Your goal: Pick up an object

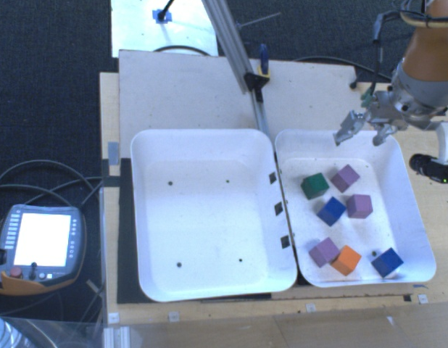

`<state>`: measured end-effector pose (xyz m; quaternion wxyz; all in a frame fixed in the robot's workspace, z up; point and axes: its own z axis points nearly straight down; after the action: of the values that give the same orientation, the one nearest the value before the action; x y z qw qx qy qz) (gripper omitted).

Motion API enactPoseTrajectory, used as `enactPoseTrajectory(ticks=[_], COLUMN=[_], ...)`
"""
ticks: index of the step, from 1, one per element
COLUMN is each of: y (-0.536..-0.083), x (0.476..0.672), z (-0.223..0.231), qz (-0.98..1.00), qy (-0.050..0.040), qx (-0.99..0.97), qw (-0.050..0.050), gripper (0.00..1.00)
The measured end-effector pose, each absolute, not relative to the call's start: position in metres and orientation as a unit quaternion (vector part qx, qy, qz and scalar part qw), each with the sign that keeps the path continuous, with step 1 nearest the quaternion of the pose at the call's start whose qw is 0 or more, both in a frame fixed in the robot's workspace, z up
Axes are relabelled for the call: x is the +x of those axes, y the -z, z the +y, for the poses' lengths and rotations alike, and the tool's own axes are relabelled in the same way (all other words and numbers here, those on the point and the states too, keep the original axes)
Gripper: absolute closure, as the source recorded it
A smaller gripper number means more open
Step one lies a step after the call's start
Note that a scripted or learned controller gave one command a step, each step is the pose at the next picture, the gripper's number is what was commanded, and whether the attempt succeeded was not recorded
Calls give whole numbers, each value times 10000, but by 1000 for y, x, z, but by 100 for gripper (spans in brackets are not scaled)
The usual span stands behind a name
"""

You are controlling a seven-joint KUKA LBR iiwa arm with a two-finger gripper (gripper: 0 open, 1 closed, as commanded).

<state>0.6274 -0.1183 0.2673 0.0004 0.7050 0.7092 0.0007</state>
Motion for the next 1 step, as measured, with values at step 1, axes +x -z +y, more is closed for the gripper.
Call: enactPoseTrajectory(ticks=[1], y=[-267], x=[627], z=[-118], qz=[7091], qy=[-7], qx=[7051], qw=[4], gripper=[0])
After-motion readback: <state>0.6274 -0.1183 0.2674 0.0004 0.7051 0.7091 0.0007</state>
